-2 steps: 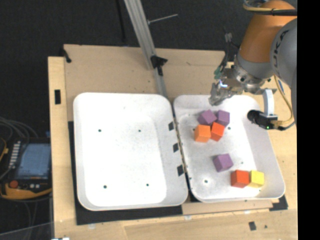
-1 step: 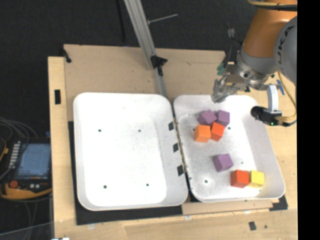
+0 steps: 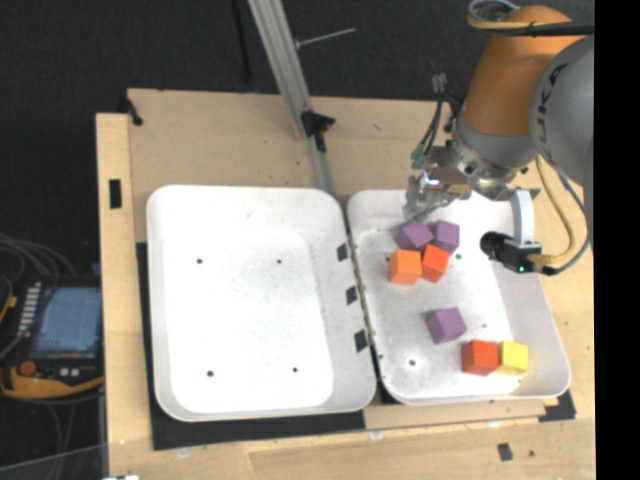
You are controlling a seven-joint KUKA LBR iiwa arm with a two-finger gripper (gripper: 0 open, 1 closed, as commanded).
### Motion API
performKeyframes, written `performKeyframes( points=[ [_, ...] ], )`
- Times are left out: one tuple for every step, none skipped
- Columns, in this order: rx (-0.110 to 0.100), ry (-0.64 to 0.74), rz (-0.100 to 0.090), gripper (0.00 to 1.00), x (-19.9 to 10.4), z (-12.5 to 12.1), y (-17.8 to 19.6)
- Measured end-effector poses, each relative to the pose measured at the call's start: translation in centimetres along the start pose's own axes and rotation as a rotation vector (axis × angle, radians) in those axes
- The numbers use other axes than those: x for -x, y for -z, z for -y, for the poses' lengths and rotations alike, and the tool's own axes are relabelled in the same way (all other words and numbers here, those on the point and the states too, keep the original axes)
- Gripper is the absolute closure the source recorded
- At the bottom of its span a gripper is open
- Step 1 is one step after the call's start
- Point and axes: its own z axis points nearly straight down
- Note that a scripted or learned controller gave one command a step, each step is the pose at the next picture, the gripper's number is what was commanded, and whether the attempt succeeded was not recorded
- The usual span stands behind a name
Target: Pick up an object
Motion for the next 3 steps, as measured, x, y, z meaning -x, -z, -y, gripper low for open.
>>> performKeyframes(
  points=[
    [0.0, 0.003, -0.003, 1.0, -4.6, 1.9, 0.9],
    [0.0, 0.0, -0.001, 1.0, -8.2, 3.6, 0.0],
    [-0.001, 0.004, -0.003, 1.0, -12.8, 6.0, 0.8]
  ],
)
